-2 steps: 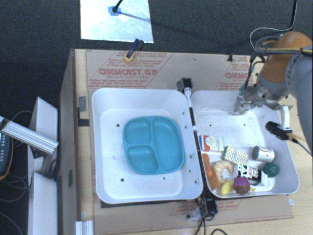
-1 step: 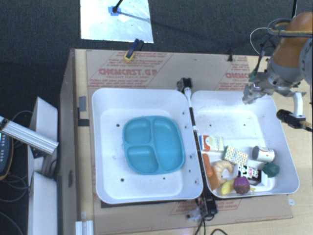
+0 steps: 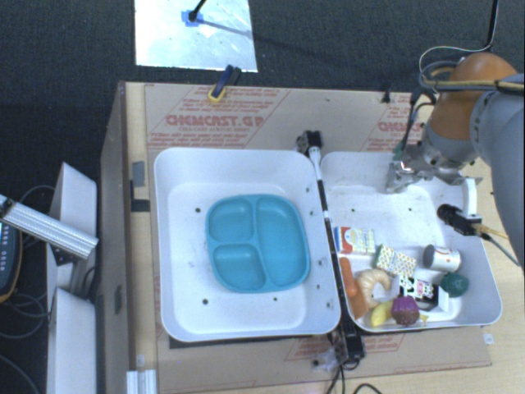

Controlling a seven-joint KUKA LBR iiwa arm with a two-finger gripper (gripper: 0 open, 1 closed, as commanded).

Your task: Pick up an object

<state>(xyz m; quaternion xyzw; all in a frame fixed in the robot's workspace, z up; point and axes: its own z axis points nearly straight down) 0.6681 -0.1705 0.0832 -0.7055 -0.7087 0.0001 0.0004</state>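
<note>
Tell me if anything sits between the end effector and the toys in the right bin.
Nothing visible does. The end effector is at the right bin's far edge; bare white floor separates it from the toys piled at the near end.

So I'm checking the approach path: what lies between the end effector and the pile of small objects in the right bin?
In the camera view, only bare white bin floor separates the end effector from the pile.

Objects (image 3: 398,281) crowd the right bin's (image 3: 361,171) near end; far half open.

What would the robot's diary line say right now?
arm: above right bin's far edge | grey two-finger gripper: nothing seen held | small toys: near corner of right white bin
</note>
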